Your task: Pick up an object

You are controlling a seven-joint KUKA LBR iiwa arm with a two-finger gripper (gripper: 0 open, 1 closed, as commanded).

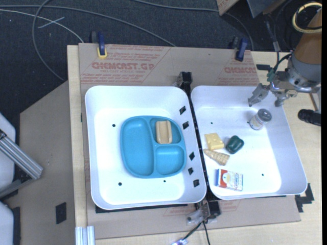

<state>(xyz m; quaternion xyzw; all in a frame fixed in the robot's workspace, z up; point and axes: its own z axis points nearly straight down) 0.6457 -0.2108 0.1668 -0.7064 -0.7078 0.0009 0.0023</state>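
My gripper (266, 100) hangs open over the far part of the right bin (273, 160), its two fingers spread with nothing between them. Just below it in the view stands a small jar with a silver lid (259, 119), apart from the fingers. Further toward the bin's left side lie a yellow block (214, 140), a dark green lump (234, 144), a tan ridged piece (216, 157) and a small red, white and blue packet (228, 179).
The left bin (102, 106) holds a blue divided plate (138, 149) with a tan bread-like piece (163, 131) in its upper right compartment. Black clips (187, 137) line the divider between the bins. Clamps and cables lie at the bench's far edge.
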